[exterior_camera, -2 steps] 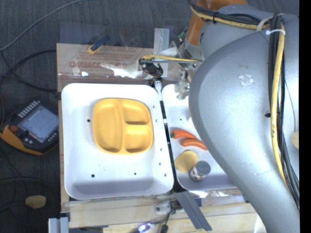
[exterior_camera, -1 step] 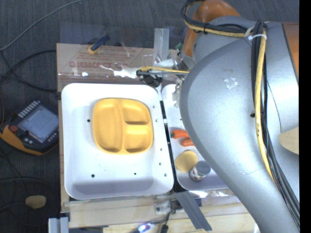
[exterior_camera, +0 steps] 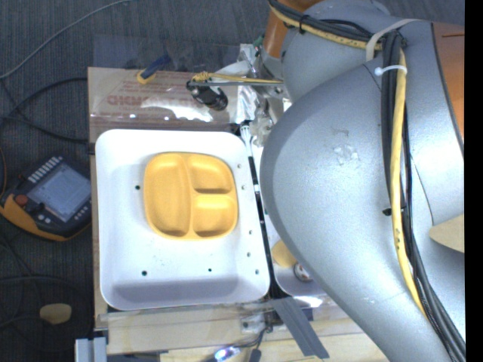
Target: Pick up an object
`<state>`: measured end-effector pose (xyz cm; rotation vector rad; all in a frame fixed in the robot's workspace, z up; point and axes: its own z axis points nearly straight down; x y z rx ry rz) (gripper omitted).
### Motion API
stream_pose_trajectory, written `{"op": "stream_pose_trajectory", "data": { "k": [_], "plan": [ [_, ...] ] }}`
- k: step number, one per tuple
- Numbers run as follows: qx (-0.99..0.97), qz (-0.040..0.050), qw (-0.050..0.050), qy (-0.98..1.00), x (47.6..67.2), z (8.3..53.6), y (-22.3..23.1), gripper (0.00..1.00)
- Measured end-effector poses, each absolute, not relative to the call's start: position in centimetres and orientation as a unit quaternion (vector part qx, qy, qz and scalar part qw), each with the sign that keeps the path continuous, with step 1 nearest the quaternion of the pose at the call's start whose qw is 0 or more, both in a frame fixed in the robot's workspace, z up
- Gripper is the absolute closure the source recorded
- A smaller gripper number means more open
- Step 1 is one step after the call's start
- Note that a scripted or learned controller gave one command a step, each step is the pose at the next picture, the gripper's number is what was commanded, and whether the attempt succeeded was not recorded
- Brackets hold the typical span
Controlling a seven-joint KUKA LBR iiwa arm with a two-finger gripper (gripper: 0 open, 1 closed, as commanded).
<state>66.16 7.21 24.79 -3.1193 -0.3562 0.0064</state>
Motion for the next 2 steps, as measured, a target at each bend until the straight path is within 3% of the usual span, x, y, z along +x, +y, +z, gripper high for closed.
{"op": "stream_pose_trajectory", "data": {
  "k": [1, 2],
  "plan": [
    [-0.995, 0.0026, -0.002, -0.101, 65.9, 19.7, 3.3, 1.00],
    [-0.994, 0.0023, 0.001, -0.107, 65.2, 24.3, 10.2, 1.00]
  ]
}}
